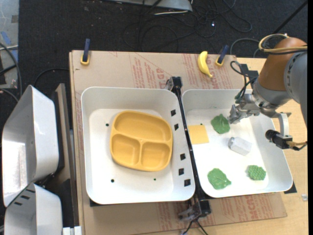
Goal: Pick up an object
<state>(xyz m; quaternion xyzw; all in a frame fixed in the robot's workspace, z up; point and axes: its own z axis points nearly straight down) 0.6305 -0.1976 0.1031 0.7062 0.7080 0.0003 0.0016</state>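
Cardboard-topped bench (146, 67), two white bins (93, 131), cables (161, 26) behind.

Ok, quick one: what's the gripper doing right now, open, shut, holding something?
Gripper: cannot be told; it sits low in the right bin, beside the upper green piece, with nothing seen held in it.

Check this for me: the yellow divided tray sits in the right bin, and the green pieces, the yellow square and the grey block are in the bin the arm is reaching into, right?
Not quite. The camera view shows the yellow divided tray in the left bin, not the right one. The rest holds: the green pieces, the yellow square and the grey block lie in the right bin, where the gripper reaches in.
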